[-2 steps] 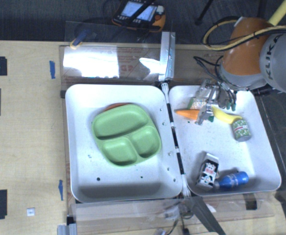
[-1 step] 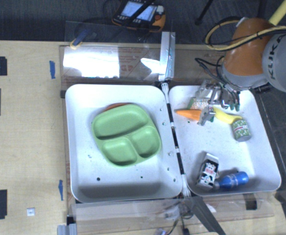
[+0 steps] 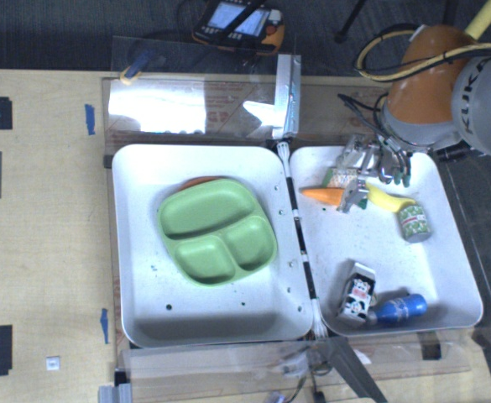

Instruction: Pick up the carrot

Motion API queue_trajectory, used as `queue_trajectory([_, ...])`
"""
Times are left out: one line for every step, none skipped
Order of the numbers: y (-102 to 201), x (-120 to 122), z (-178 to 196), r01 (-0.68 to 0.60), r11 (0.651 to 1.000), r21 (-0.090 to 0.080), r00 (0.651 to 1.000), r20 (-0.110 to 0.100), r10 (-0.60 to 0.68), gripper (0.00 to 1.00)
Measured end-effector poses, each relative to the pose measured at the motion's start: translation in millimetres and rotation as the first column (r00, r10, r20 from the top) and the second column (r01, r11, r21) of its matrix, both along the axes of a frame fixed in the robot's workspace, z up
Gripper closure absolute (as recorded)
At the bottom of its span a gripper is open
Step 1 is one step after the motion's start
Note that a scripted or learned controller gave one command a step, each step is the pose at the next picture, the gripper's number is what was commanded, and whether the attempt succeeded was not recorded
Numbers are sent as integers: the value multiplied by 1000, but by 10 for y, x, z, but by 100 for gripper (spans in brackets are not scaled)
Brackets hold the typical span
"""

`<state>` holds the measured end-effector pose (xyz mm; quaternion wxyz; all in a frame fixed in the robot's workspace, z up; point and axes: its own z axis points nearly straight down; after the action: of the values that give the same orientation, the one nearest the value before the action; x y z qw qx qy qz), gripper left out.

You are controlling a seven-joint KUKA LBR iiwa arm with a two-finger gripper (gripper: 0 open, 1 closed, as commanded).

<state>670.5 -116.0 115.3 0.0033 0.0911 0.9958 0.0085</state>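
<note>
Pale wooden worktop, dark floor behind — the carrot, orange and tapered, lies upper middle; pincer touching it, grip unclear.

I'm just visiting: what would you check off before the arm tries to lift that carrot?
1. Carrot in view, lying in the right bin: ok.
2. Gripper at the carrot's thick end: ok.
3. Carrot seen between the fingers: cannot tell.
4. Banana close beside the gripper, might get caught: not ok.
5. Green plate sits in the left bin, out of the way: ok.
</note>
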Motion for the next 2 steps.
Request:
queue_trajectory([10,-11,8,-161,986,-33,987,11,162,0])
queue_trajectory([-58,-19,9,-464,884,-53,885,23,465,0])
